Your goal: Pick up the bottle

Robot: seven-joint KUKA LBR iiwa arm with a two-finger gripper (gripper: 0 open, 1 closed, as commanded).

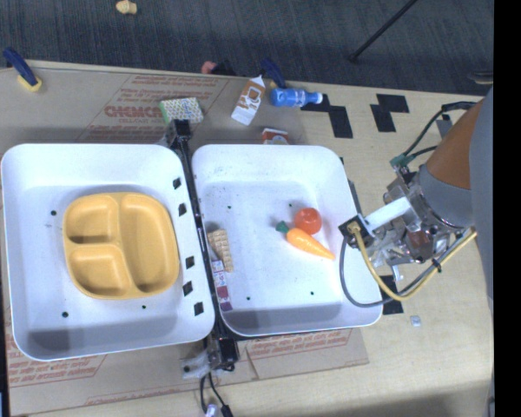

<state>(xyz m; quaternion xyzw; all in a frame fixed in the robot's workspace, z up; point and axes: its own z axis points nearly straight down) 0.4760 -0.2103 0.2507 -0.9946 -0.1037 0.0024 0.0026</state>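
Currently the claw [399, 254] sits just outside the right wall of the right bin [269, 156], low over the bench; we cannot tell how it is set, because cables and the wrist housing cover it. The bottle [291, 98] lies on its side on the cardboard beyond the bins, well apart from the claw, up and to the left of it in the camera view; its blue body points left and a pale cap end points right. Beside it, further left, rests a small carton [249, 100]. Nearer the claw, inside the right bin, lie a carrot [309, 243] and a tomato [307, 219], touching or nearly so.

We judge the bottle light, thin-walled plastic, smooth and rounded, so liable to roll or slip; we recommend closing across the middle of the body, perpendicular to its long axis, with moderate force; the cap end appears too narrow for a reliable hold.
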